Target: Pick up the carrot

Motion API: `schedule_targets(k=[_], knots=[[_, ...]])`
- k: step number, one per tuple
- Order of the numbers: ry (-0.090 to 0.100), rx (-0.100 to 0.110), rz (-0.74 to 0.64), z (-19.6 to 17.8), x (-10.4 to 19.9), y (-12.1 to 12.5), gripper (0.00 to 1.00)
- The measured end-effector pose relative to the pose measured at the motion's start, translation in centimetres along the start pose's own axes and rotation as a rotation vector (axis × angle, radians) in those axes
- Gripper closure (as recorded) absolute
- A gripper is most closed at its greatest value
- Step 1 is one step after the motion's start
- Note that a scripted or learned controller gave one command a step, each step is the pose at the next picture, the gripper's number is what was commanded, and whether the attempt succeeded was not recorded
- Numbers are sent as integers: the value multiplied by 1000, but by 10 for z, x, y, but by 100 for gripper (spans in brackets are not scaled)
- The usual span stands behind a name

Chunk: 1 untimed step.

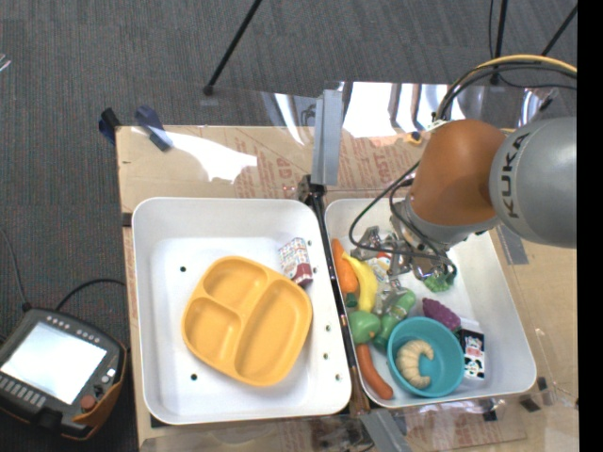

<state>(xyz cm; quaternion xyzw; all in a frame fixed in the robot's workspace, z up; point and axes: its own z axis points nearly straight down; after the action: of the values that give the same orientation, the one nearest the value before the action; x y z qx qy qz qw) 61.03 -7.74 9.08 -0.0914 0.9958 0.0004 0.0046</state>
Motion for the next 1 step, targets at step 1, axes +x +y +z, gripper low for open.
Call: schedule_targets(k=[1], knots=[[-6,5,71,-90,-28,-56,0]])
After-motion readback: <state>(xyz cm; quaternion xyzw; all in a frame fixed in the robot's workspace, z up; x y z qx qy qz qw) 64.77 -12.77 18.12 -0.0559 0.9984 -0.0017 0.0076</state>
